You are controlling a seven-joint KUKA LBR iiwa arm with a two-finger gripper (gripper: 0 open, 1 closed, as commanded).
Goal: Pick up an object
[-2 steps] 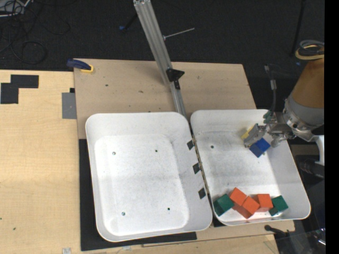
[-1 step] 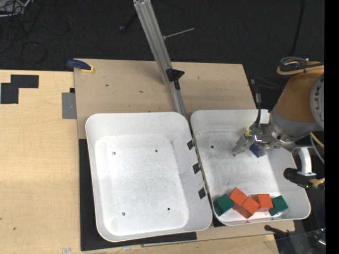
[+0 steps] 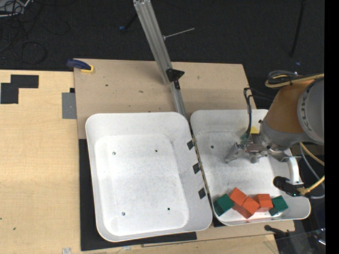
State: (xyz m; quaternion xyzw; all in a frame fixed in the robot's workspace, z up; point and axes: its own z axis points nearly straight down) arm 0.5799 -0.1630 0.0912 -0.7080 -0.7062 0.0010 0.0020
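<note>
Camera view from above, slanted: approach step of the pick, judging by the layout, with nothing yet between the fingers. Pincer (image 3: 239, 153) low over the middle of the right bin (image 3: 222, 128), fingers seemingly spread a little (small and grey against the white floor, so hard to be sure), holding nothing. Task's things clustered at the near edge of that same bin: orange blocks (image 3: 249, 202) packed together, one green block (image 3: 223, 203) touching them on the side toward the left bin (image 3: 137, 173), another green block (image 3: 278, 205) on the far side. Pincer well apart from the cluster. Next move, probably: travel toward the bin's near edge, line up over one block at the cluster's rim, descend, close. Arm reaching in over the right bin's outer rim, orange band (image 3: 283, 107) above the wrist, wrist bent downward over the surface.
</note>
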